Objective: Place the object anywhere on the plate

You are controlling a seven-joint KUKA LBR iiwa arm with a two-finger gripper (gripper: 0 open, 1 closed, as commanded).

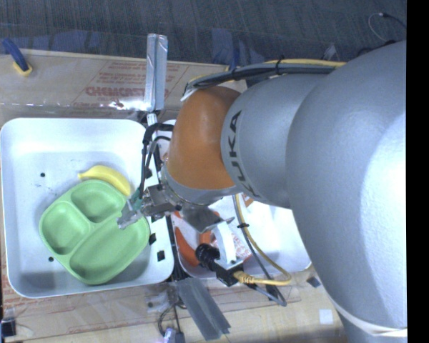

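Note:
A green divided plate (93, 231) lies in the left white bin (28, 148), toward its front. A yellow banana (109, 178) rests at the plate's far edge, partly on its rim. My gripper (132, 213) hangs over the plate's right edge, reaching in from the right under the orange band of the arm (200, 148). Nothing shows between its tips, and the view is too coarse to tell how they stand. An orange carrot-like object (186, 247) lies in the right bin, mostly hidden by the arm.
The arm's grey body covers most of the right bin (300, 252). A white packet with red print (232, 241) lies there beside the orange object. The bins' shared wall (168, 256) runs just right of the gripper. A metal strip (156, 73) stands behind the left bin.

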